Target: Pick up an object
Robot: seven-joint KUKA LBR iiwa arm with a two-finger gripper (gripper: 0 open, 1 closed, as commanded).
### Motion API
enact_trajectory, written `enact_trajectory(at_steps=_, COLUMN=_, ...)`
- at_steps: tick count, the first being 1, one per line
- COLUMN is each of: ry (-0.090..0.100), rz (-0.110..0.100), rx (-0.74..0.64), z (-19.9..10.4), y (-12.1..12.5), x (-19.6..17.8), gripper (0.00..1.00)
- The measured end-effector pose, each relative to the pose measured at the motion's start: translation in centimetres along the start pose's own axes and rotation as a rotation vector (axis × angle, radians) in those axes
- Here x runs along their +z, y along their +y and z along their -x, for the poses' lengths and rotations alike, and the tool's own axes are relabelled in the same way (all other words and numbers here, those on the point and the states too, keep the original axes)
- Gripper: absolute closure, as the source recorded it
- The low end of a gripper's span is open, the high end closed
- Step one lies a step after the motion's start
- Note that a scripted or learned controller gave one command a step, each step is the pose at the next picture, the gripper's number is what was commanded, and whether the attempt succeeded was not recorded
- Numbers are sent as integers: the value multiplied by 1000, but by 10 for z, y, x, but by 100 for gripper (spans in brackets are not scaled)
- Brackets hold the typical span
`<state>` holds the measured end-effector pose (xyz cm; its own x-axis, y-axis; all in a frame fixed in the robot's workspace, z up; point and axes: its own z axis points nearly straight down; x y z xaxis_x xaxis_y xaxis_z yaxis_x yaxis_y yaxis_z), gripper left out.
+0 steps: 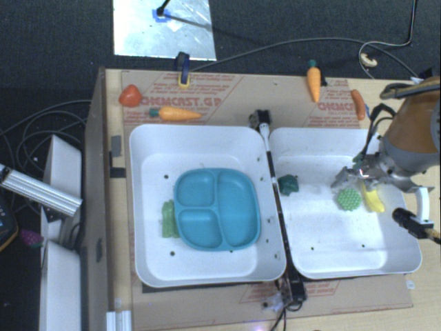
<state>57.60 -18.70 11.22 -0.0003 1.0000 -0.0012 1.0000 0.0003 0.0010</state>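
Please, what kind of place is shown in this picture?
Probably a robot test bench in a lab, not a kitchen: two white bins of toy food sit on a cardboard sheet, loose cables run beside it, and a claw reaches in.

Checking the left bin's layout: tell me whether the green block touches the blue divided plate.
Touching. The camera view shows the green block lying right against the left rim of the blue divided plate, with no white bin floor between them.
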Motion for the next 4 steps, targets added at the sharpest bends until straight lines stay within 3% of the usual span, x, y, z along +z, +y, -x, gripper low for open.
enact_trajectory(at_steps=1, ry=-1, rz=4, rx=-4, z=17, y=94, x=-35, gripper=0)
enact_trajectory(at_steps=2, ry=1, rz=-1, rx=-1, z=8, y=23, x=21, gripper=0)
enact_trajectory(at_steps=3, ry=1, rz=0, rx=0, z=-9, y=-13, x=28, gripper=0)
enact_trajectory(at_steps=4, ry=0, rz=3, rx=-2, z=-9, y=-12, x=17, gripper=100)
